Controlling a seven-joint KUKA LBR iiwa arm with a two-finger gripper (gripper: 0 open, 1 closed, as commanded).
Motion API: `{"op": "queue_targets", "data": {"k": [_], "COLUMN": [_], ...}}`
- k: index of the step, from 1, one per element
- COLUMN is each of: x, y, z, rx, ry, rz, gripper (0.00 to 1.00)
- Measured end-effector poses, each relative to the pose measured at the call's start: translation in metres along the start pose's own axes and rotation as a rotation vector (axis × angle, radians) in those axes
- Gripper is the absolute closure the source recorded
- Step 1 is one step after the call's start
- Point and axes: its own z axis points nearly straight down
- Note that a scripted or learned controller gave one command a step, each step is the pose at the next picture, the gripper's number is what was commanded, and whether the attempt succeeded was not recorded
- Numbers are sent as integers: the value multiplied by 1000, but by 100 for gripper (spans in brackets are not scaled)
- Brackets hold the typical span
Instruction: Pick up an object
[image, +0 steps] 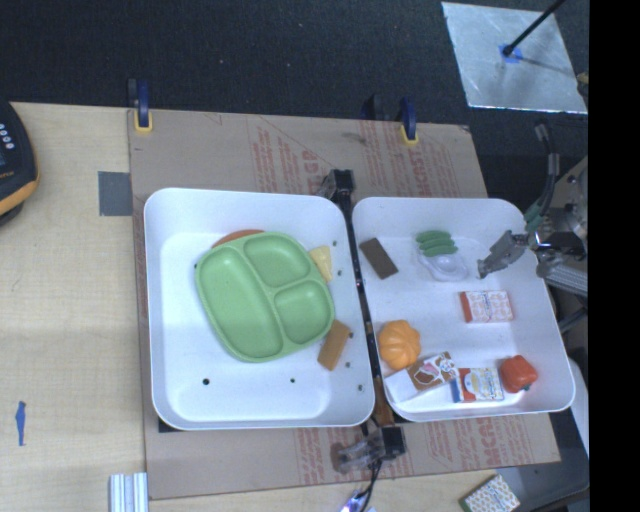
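My gripper (497, 256) reaches in from the right and hangs over the upper right part of the right bin (450, 208). It is just right of a green pea pod (435, 241) and a clear plastic piece (446, 266), and above a red and white packet (486, 306). Nothing shows in its grasp. An orange pumpkin (399, 343), a dark brown block (378, 257), a printed carton (447, 376) and a red toy (517, 373) also lie in this bin.
The left bin (170, 310) holds a green divided plate (264, 294) lying over an orange piece (238, 236), with a yellow piece (321, 262) and a tan block (333, 346) beside it. Clamps hold the cardboard under the bins at the back.
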Motion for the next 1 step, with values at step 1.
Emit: {"op": "queue_targets", "data": {"k": [1], "x": [-14], "y": [23], "z": [79], "rx": [0], "ry": [-1], "rz": [-1], "gripper": [0]}}
